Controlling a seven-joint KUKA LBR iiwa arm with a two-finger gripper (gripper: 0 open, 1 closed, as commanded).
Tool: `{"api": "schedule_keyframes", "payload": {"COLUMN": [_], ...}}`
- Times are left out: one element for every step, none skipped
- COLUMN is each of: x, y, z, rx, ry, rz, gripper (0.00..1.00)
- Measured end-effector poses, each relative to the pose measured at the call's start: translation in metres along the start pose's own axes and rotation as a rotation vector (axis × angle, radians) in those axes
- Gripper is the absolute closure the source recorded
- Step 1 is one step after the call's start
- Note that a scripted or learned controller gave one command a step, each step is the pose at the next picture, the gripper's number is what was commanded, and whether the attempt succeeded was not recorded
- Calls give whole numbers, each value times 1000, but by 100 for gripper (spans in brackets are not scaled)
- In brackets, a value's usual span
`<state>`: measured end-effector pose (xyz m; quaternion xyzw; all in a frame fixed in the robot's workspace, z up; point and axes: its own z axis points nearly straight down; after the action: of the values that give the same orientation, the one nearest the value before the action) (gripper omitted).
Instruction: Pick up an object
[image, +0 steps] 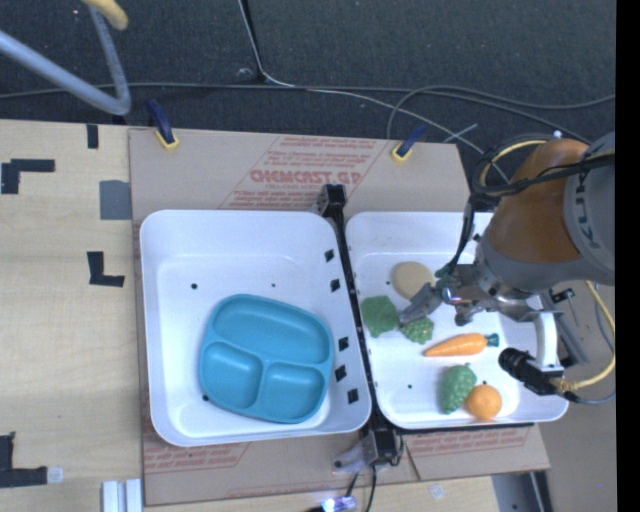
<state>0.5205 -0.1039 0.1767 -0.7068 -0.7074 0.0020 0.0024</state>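
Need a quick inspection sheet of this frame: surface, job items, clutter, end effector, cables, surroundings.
Surface: cardboard sheet on a wooden bench, bearing two white bins, left bin and right bin.
Job's things: in right bin, carrot, orange, three green vegetable pieces, beige piece.
Clutter: blue divided tray in left bin.
End effector: low over the middle green piece; grasp unclear.
Cables: black leads across the dark mat.
Surroundings: clamps on the cardboard's far edge.
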Motion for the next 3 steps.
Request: {"api": "schedule_keyframes", "payload": {"x": [1,2,-4], "y": [3,4,2], "z": [64,51,-10], "rx": [1,-1,-9], "ry": [0,1,-1], "rz": [0,-2,0], "gripper": [0,100,100]}}
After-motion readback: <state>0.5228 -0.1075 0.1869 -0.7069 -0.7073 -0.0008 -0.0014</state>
